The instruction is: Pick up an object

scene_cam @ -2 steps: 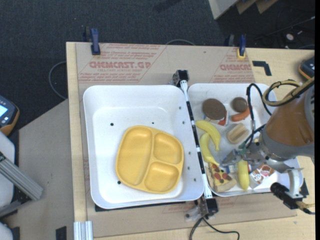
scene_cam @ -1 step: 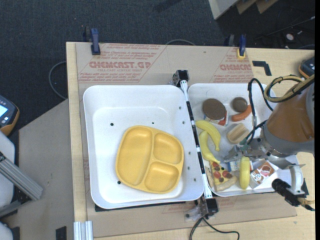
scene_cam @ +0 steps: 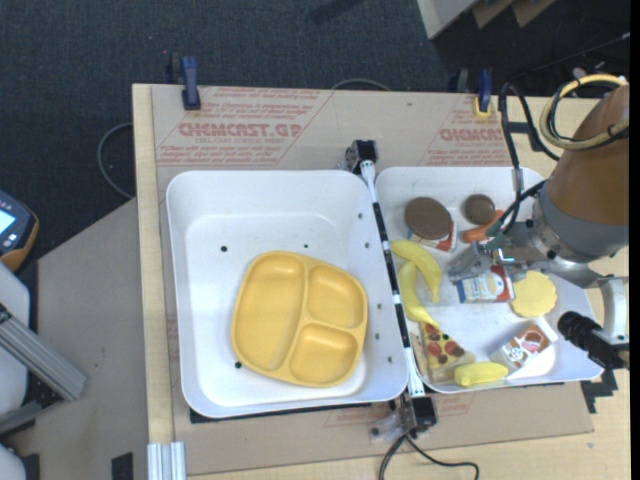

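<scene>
Camera view puts my gripper (scene_cam: 478, 260) low in the right bin (scene_cam: 560, 368), its grip hidden so I cannot tell what it holds, touching or just above a small white-and-blue packet (scene_cam: 480, 288), beside the banana (scene_cam: 420, 268).

Yellow divided tray (scene_cam: 298, 317) lying in left white bin (scene_cam: 200, 218) (three compartments); blue clamps (scene_cam: 188, 80) on cardboard-covered bench (scene_cam: 250, 128) back edge.
</scene>
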Robot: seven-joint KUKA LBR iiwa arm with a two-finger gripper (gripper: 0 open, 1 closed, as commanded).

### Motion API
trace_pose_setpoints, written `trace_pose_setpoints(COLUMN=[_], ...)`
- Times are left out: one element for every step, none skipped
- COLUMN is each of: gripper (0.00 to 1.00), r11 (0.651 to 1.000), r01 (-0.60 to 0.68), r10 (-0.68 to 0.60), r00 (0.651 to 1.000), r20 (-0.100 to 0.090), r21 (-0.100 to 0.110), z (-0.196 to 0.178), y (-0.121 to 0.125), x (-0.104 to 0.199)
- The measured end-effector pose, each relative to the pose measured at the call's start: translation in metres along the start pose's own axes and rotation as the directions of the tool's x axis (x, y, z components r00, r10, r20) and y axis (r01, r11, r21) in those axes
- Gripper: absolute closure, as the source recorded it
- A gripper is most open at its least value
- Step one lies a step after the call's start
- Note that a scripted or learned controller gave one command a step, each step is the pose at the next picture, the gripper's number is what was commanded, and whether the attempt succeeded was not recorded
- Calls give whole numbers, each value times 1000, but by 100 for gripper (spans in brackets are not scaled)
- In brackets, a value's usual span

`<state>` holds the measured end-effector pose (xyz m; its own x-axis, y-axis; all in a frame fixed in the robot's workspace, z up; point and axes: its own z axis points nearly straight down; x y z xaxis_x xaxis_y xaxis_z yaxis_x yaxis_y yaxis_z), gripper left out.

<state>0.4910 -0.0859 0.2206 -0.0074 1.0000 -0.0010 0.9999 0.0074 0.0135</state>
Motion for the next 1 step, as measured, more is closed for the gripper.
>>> trace_pose_setpoints(gripper=[100], r11=[1000], r01=[3], r10=[-3], r00=[1000], r20=[-3], r21=[9], z=[-10], y=[26], x=[90])
